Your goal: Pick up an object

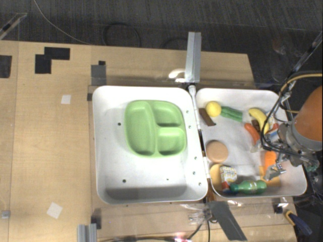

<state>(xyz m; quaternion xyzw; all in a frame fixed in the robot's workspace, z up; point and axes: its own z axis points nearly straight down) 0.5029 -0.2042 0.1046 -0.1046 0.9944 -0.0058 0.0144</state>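
Pincer (275, 173) hangs over right bin (237, 96); left bin (108, 135) holds green tray (154, 127).

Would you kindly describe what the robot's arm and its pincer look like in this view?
The arm is bulky, with a rounded orange section near the wrist and grey metal below it. Thin black cables, plus a yellow one, loop around the wrist. The pincer is small, metallic grey, and ends in slim fingers.
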